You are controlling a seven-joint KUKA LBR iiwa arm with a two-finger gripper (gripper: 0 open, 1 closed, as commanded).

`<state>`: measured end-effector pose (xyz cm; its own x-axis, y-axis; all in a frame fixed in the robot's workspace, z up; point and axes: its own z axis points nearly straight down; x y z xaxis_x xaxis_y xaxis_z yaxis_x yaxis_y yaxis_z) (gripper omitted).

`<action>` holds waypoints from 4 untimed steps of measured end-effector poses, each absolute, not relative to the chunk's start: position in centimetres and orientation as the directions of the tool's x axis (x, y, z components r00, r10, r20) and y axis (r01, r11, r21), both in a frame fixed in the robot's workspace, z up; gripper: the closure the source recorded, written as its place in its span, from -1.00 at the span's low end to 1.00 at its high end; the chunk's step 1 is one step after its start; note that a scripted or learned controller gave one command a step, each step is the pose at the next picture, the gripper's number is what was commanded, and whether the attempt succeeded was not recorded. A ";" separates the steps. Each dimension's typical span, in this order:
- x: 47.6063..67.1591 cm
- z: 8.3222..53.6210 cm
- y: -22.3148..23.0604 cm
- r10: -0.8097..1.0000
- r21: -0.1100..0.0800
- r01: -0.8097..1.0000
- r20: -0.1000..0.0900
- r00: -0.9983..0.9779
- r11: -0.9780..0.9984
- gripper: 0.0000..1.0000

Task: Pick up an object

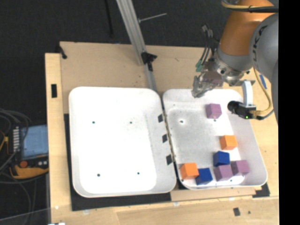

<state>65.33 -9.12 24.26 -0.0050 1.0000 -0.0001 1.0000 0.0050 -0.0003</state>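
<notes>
At the near edge of the right bin [248, 139] lie an orange cube [189, 170], two blue cubes [204, 176] and two purple ones. Farther in sit another orange cube and a purple cube [213, 110]. Behind it, the gripper [200, 87] hovers above the far rim; its state I cannot tell.

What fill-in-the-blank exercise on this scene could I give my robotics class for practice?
1. All the blocks lie in the ____ bin.
2. The block nearest the gripper is ____.
3. The number of orange blocks is ____.
4. The gripper hangs over the bin's ____ edge.

Missing words: right; purple; two; far
</notes>
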 end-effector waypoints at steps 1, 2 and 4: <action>64.1 23.6 -3.5 1.000 -0.001 1.000 0.001 -0.006 0.006 1.00; 63.0 23.2 0.8 1.000 -0.001 1.000 0.001 -0.006 0.006 1.00; 59.3 24.6 9.5 1.000 -0.002 1.000 0.001 -0.007 0.007 1.00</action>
